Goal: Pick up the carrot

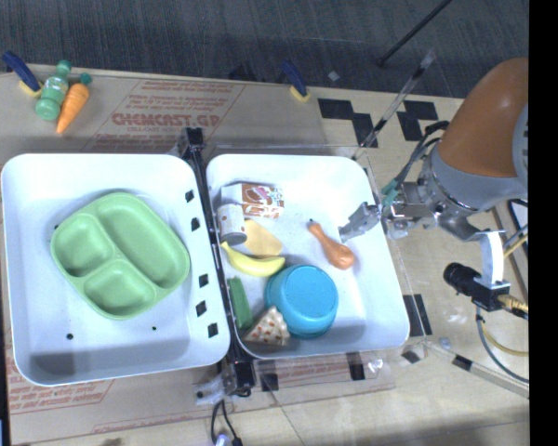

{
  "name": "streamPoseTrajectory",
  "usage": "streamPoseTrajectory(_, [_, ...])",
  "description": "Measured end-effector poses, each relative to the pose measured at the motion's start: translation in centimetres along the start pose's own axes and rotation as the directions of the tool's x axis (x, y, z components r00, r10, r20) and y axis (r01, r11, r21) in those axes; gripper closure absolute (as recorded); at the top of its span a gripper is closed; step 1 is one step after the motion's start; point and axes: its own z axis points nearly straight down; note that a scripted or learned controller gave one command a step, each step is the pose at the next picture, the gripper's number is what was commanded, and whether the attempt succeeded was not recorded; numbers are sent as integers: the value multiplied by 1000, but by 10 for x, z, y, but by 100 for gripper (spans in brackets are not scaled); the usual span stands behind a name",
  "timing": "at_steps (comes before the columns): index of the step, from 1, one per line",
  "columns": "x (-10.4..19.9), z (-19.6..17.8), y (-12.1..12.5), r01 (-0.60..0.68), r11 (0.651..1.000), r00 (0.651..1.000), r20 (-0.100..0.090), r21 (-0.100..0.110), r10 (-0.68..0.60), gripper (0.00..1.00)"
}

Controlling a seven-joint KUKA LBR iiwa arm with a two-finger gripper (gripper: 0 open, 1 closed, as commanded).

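Carrot outside both bins, on cardboard beyond left bin's far-left corner, touching green toy on its left. Gripper well apart from carrot, low over right bin's right side, just right of orange drumstick-shaped toy. Finger gap: cannot tell at this angle; nothing seen in grasp. Green divided plate in left bin. Right bin: blue bowl, banana, small can, snack box, pizza slice.
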Motion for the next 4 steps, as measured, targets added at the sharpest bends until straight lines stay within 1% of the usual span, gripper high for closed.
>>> streamPoseTrajectory(1, [65, 72, 26, -26, 1000, 1000, -2, 6, 26, 0])
streamPoseTrajectory(2, [99, 94, 23, 1, 1000, 1000, 1, 3, -1, 0])
streamPoseTrajectory(3, [76, 150, 29, -8, 1000, 1000, 1, -2, 8, 0])
streamPoseTrajectory(4, [43, 129, 90, 244, 970, 970, 5, -5, -244, 0])
